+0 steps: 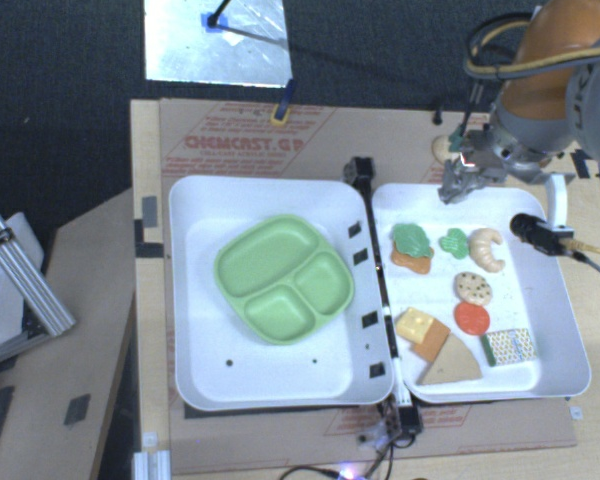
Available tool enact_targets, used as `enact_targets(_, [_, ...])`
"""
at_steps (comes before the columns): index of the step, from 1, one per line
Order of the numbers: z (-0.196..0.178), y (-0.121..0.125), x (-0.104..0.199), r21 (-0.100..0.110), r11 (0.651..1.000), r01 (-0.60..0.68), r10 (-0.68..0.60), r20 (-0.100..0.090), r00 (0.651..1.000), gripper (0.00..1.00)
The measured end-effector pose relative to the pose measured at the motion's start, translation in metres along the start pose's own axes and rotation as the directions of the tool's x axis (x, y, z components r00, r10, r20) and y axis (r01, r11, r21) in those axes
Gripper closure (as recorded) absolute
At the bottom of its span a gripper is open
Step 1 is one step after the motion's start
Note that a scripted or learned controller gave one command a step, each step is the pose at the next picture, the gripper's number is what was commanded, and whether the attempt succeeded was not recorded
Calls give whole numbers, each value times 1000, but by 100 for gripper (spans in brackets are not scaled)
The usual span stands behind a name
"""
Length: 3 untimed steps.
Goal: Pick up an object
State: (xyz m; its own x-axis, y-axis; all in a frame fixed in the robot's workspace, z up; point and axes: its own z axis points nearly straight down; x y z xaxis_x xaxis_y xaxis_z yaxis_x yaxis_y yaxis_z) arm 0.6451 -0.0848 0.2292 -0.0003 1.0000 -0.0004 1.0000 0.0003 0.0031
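Gripper [458,186] hovers above the far rim of the right bin [560,340], short of the toy food. Fingers look close together with nothing between them; exact gap: cannot tell. Nearest candidate: croissant [488,249], just right of the green broccoli piece [454,242], toward the bin's far side. It lies curved, long axis running roughly far-to-near. Judgement: descend straight over its middle, fingers set across the short width, clear of the broccoli piece.
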Motion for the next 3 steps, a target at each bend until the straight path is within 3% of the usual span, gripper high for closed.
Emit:
enact_targets(2, [14, 4, 10, 1, 1000, 2, -2, 0, 1000, 100])
enact_targets(3, [-6, -1, 12, 0, 1000, 5, -5, -1, 1000, 100])
